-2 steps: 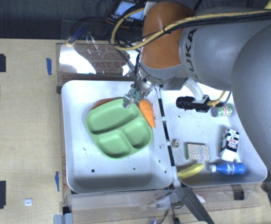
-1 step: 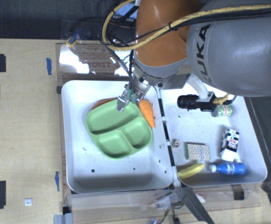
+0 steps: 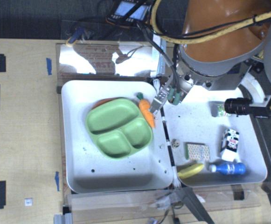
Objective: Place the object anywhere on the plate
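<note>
Gripper [image 3: 157, 101] is reaching down over the strip where the two white bins meet, its tip sitting right on the top end of the toy carrot [image 3: 147, 112]. Fingers appear nearly closed around the carrot's upper end, so it looks held, though the contact is small and partly hidden (I am not fully sure of a firm pinch). The carrot is hanging slanted just below-left of the gripper, its lower half overlapping the right rim of the green plate [image 3: 119, 127], probably because it is being brought in over the rim for release. The plate, three compartments, is lying in the left bin [image 3: 79, 167], left of the gripper, with something reddish peeking out from under its far edge. Judged stage: carrot at the plate's edge, not clearly resting in a compartment, so the placing is not done.

Further out on the gripper's other side, the right bin [image 3: 259, 169] is holding spare items: a patterned square sponge [image 3: 197, 150], a yellow banana [image 3: 190, 170], a blue bottle [image 3: 228, 168] lying flat, a black-and-white cow-like figure [image 3: 230, 141] (its print is too small to read). No legible brand or writing anywhere. Both bins are sitting on the pale wooden worktop [image 3: 23, 134].
</note>
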You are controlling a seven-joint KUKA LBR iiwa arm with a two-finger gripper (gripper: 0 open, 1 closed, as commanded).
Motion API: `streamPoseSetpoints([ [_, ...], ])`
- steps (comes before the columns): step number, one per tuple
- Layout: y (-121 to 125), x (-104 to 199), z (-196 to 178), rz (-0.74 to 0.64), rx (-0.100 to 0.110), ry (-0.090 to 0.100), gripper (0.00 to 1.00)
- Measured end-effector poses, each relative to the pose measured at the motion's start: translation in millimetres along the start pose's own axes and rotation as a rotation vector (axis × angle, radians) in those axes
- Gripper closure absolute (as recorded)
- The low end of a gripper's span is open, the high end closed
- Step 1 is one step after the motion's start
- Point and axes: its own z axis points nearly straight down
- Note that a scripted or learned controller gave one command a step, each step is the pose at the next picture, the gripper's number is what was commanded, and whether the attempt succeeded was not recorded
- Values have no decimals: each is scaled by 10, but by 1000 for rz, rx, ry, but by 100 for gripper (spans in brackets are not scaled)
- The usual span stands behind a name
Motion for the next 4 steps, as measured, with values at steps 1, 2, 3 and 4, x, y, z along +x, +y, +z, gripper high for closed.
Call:
streamPoseSetpoints([
  [1,21,5,-107,-4,-5,-3,100],
  [2,-644,-965,35,-60,1,0,100],
  [3,-1359,-1039,-382,-410,-2,-5,100],
  [4,-1068,-819,58,-556,-1,-2,100],
])
